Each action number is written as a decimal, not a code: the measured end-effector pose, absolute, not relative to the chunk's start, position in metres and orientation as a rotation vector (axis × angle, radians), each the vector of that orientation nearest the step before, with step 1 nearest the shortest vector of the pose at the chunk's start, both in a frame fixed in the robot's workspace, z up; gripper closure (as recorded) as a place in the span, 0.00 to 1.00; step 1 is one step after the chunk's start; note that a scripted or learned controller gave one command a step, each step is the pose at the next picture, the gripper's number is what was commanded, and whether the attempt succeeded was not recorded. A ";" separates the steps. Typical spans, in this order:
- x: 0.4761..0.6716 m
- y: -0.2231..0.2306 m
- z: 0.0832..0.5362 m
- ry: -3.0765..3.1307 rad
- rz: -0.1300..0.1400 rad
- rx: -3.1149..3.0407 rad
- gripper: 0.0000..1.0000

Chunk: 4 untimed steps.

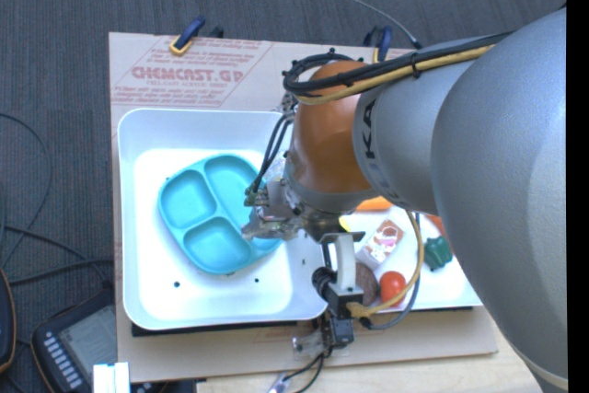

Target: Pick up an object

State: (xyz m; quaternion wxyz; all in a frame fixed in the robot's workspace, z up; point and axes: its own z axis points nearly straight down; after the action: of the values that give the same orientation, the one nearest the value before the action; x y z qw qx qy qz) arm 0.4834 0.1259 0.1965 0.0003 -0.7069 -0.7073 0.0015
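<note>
A light blue divided plate [204, 209] lies tilted in the left white bin [156, 299]. My gripper [264, 221] hangs over the plate's right rim, near the wall between the two bins. The orange wrist band and the grey arm above it hide the gripper's tip and much of the right bin. In the right bin [456, 290] I see a red tomato [393, 283], a white and red packet [383, 239], a green piece [435, 253], an orange piece [373, 204] and a brown item [368, 283].
Both bins rest on a cardboard sheet [193, 74] held by blue clamps [187, 34]. A camera bracket and cables [336, 290] hang off the wrist over the bins' front edge. Dark carpet surrounds the bench.
</note>
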 end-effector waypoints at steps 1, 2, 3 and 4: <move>0.484 0.099 0.190 -2.221 0.004 -2.221 1.00; 0.484 0.043 0.212 -2.221 0.002 -2.223 1.00; 0.558 0.022 0.272 -2.223 0.000 -2.224 1.00; 0.613 0.065 0.183 -2.221 0.006 -2.219 1.00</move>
State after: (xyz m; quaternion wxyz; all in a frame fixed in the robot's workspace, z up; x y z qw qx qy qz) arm 0.6126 0.0653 0.1828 0.0011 -0.7067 -0.7075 0.0019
